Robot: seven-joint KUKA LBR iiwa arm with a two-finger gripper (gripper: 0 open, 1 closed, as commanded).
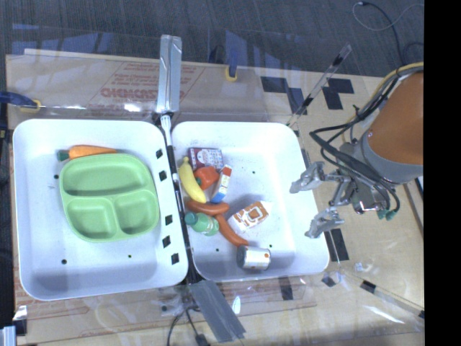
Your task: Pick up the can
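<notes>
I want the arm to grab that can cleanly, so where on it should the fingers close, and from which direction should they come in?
Judging by its pose, the can lies on its side near the front wall of the right bin. Coming straight down from above looks best, with the gripper closing across the round body at mid-length. The wall crowds its front side, and the orange sausage lies close behind, so a sideways approach seems riskier.

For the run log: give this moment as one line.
hand: open, beside right bin | can: lying at bin's near edge | not grasped
</notes>
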